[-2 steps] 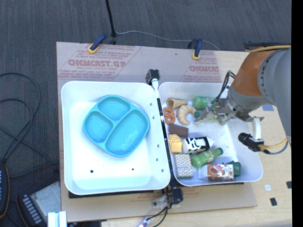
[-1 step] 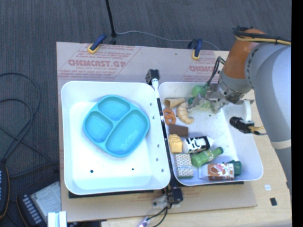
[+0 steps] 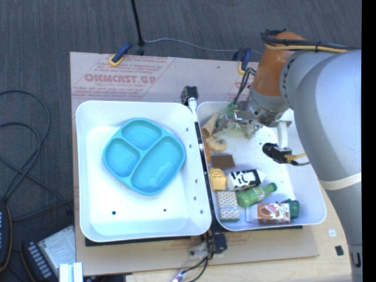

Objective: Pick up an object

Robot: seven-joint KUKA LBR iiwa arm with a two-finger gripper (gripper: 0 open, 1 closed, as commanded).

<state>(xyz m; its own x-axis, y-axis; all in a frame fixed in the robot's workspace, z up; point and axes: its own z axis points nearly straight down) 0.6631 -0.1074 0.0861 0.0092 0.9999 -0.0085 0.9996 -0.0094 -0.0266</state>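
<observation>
My gripper (image 3: 235, 117) hangs over the far end of the right bin (image 3: 310, 200), beside a cluster of tan and pale food-like pieces (image 3: 211, 129) at the bin's far left corner. Nothing visible shows between it and those pieces. Nearer the camera in the same bin lie a brown block (image 3: 222, 160), a yellow piece (image 3: 217, 179), a black-and-white bottle (image 3: 244, 178), a green bottle (image 3: 256, 194), a checkered packet (image 3: 228, 206) and a red-brown carton (image 3: 271, 212).
The left bin (image 3: 94, 216) holds a blue divided plate (image 3: 144, 155). The grey arm (image 3: 329, 110) covers the right bin's right side. A ridge between the bins (image 3: 201, 169) separates them. Cardboard (image 3: 117, 78) lies beneath both.
</observation>
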